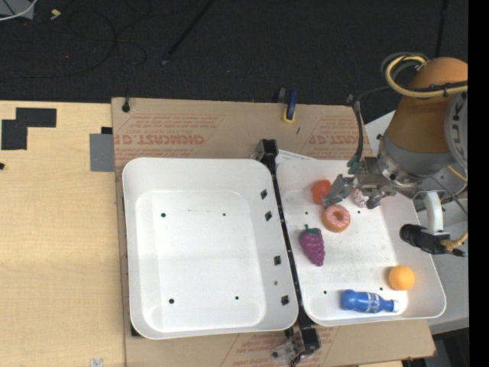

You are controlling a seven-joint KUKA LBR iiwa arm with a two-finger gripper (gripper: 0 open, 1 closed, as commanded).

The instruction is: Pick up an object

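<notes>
- So the arm's hanging over the right bin (428, 300), reaching in from the right, with the gripper (353, 191) parked low over the back half of it. Honestly can't tell from here what state the tool end is in, it's just a dark tangle of metal from this angle.
- Right under and beside it there's a pink ring donut (336, 218), basically touching the tool's near edge. A red-orange tomato-looking thing (321, 190) sits just to the left of the gripper.
- My guess is it's going for the donut or the tomato, since those are the two closest. Nothing looks lifted, both seem to be sitting flat on the bin floor.
- Rest of the toys are spread out: a purple bunch of grapes (312, 246) near the divider, an orange (400, 277) and a blue bottle (367, 302) lying on its side along the front edge. Well apart from the gripper, so no clutter problem there.
- Left bin (145, 205) is next door. Both bins sit on a cardboard sheet (199, 132), probably to keep them from sliding.
- Donut and tomato being so close together could make for a messy grab, I reckon.
</notes>
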